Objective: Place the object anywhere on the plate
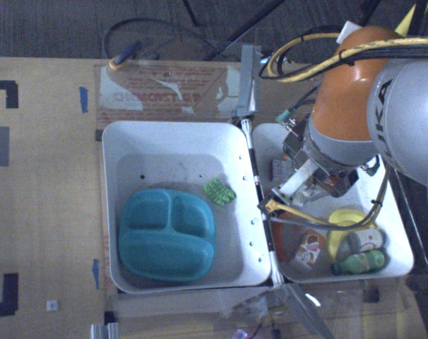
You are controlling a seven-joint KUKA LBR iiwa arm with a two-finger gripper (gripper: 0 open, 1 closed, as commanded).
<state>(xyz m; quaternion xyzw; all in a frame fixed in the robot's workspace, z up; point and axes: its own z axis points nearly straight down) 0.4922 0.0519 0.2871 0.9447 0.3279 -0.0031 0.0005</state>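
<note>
Gripper (314, 182) hung over right bin (405, 260); grip state unreadable. Blue plate (168, 233) sat well left of it, green object (219, 191) just beside plate. Risk: grabbing wrong item from clutter below.

In the left bin (129, 143), bare floor lies above the blue plate (168, 234); a green piece (220, 191) crowds its upper right corner.

Teal plate (168, 235) with three compartments, lying flat in the lower left of the frame, inside the left white bin (122, 147). Small green ridged object (219, 191) just off the plate's upper right edge, resting on the bin floor near frame centre.
</note>
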